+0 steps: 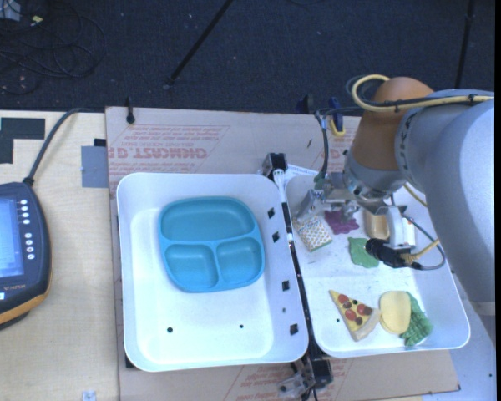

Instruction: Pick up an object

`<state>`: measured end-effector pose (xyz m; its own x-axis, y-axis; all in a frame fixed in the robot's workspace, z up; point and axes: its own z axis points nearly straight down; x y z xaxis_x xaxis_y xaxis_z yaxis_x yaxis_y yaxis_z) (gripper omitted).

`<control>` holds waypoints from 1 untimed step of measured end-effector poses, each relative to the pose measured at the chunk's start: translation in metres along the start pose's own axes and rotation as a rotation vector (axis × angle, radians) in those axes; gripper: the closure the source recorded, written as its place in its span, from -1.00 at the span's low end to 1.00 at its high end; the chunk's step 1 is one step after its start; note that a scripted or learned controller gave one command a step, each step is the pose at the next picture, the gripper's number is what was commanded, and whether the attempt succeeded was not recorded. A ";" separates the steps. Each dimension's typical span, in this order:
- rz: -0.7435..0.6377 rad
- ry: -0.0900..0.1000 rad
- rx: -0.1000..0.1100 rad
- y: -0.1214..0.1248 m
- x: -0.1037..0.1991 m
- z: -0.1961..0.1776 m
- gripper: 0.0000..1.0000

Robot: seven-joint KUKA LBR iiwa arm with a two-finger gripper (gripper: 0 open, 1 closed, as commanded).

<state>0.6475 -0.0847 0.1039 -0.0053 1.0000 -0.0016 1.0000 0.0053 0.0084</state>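
Several small toy items sit in the right bin point(451, 341): a checkered pouch-like piece point(315, 233) near the divider, a purple item point(345, 221) just beside it, a green leafy piece point(363, 251), a pizza slice point(353, 312) and a yellow round piece point(394, 311) with a second green leaf point(417, 326) tucked against it at the lower right. The left bin point(142, 324) holds a blue divided tray point(210, 243). The gripper point(341, 200) hangs low over the upper part of the right bin, above the checkered piece and the purple item; how it is set and whether it has anything cannot be told from this angle (wrist hardware and cables clutter the spot).

Likely target, judging by position: the checkered piece or the purple one. Both look small and light, probably soft or thin plastic toy food, so little squeeze needed and little risk of breakage. The checkered piece looks blocky enough to pinch across its short sides. The purple item is low and irregular, harder to take cleanly, and may slip out. Both lie close to the bin wall and to each other, so a descent between them could nudge one aside. The pizza slice lies flat and would be awkward; the yellow piece is rounded and could roll out of a pinch.
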 end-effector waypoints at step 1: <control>0.003 0.005 -0.001 0.000 0.000 0.010 -1.00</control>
<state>0.6479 -0.0851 0.0943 -0.0022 1.0000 0.0036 1.0000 0.0022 0.0090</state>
